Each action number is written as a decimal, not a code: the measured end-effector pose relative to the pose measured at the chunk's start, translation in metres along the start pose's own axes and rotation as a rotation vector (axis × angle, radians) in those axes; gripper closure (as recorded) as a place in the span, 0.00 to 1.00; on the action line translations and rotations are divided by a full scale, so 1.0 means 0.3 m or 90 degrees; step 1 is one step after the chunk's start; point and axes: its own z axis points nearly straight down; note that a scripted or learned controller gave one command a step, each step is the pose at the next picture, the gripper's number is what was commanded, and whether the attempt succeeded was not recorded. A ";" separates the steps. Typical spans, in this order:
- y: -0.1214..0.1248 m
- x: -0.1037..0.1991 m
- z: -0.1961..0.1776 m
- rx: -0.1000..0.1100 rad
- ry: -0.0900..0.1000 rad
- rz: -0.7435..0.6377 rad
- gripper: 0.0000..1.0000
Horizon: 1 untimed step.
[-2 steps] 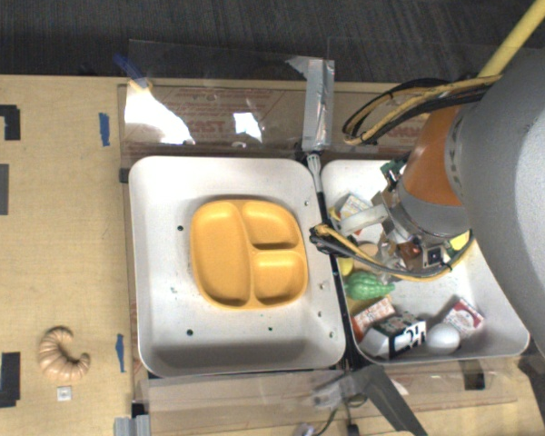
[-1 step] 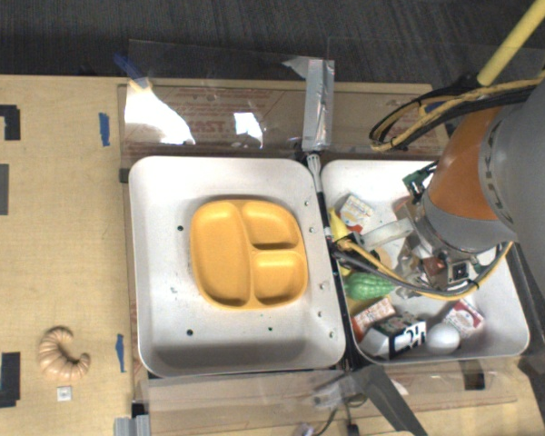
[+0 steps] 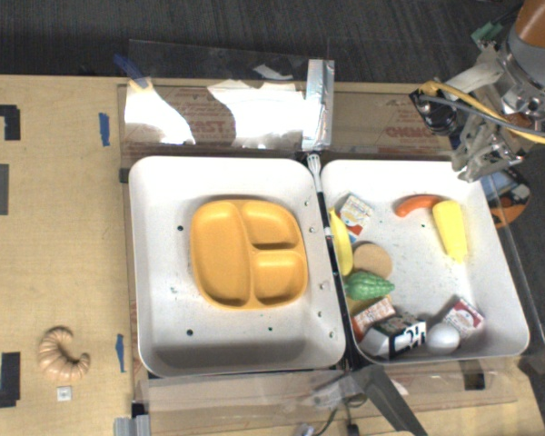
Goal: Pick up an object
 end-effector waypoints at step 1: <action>0.208 -0.082 -0.121 0.000 -0.003 -0.156 1.00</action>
